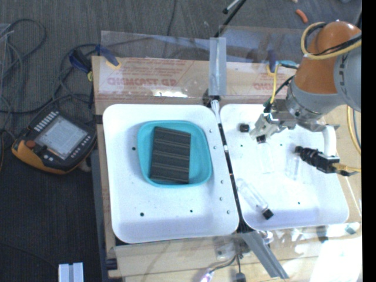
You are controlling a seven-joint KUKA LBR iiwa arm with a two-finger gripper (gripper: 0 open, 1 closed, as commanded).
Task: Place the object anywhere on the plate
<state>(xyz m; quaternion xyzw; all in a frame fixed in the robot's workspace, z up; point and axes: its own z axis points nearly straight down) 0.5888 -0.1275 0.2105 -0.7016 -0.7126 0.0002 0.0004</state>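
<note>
A dark grey ridged block point(171, 154) lies flat on the light blue plate point(202, 163), which sits in the left white bin point(126, 210). The block rests inside the plate's rim, roughly at its middle. My gripper point(259, 131) hangs over the upper left part of the right bin point(329, 207), well to the right of the plate and apart from the block. Nothing shows between its tips. The grey arm with its orange band point(329, 40) reaches in from the upper right.
A small black piece point(243, 127) lies just left of the gripper. A clear tube with a black cap point(257, 200) rests near the right bin's front left. A black connector and cable point(313, 158) hang by the arm. A pendant point(56, 138) lies on the floor at left.
</note>
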